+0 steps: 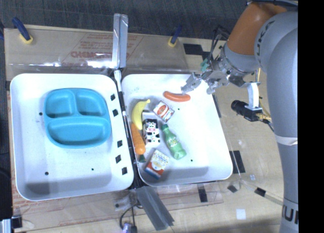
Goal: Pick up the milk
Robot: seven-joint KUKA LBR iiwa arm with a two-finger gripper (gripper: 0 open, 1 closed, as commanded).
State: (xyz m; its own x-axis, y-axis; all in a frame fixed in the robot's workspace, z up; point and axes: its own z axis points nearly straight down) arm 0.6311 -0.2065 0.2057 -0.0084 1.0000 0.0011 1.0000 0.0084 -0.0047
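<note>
The milk (pixel 151 131) is a small carton with black and white cow patches. It lies in the right bin (pixel 207 141), left of centre, between a carrot and a green bottle. My gripper (pixel 200 85) hangs over the bin's upper right corner, beside the right end of a sausage and well up and right of the milk. Its two fingers stand apart, open, with nothing between them.
Around the milk lie a banana (pixel 139 110), a carrot (pixel 138 140), a green bottle (pixel 173 144), a red and white can (pixel 163 111), a sausage (pixel 176 96) and a small carton (pixel 158 162). The left bin (pixel 25 141) holds a blue divided plate (pixel 77 116).
</note>
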